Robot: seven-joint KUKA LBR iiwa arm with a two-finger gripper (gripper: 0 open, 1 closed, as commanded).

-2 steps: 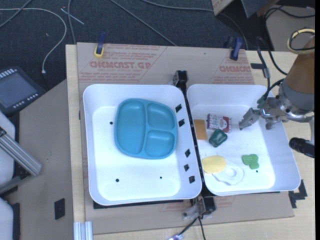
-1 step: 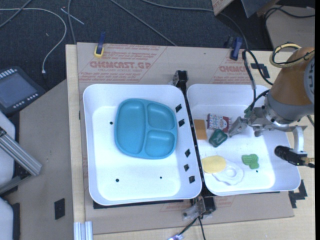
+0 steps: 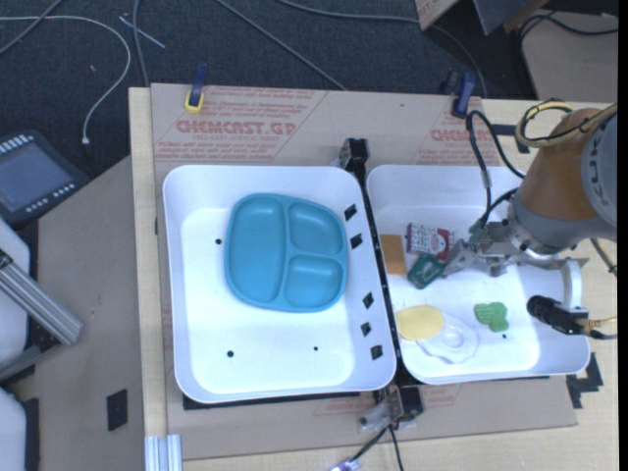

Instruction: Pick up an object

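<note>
The right bin [image 3: 510, 189] holds several small objects. A tan block [image 3: 392, 254] lies by its left wall, with a red and white packet [image 3: 428, 235] beside it and a dark green piece [image 3: 424, 271] just below the packet. Nearer the front lie a yellow oval [image 3: 420, 322], a clear plastic piece [image 3: 454, 341] and a small bright green object [image 3: 491, 313]. My gripper [image 3: 450, 259] reaches in low from the right, its tip right at the dark green piece and touching or nearly touching it. The grey arm with the orange band [image 3: 554, 180] covers the bin's right side.
The left bin [image 3: 196, 341] holds a blue divided plate [image 3: 287, 251]. A black divider with clips [image 3: 361, 243] runs between the bins. Cables loop over the right bin's far edge [image 3: 481, 155]. Cardboard [image 3: 245, 116] lies under both bins.
</note>
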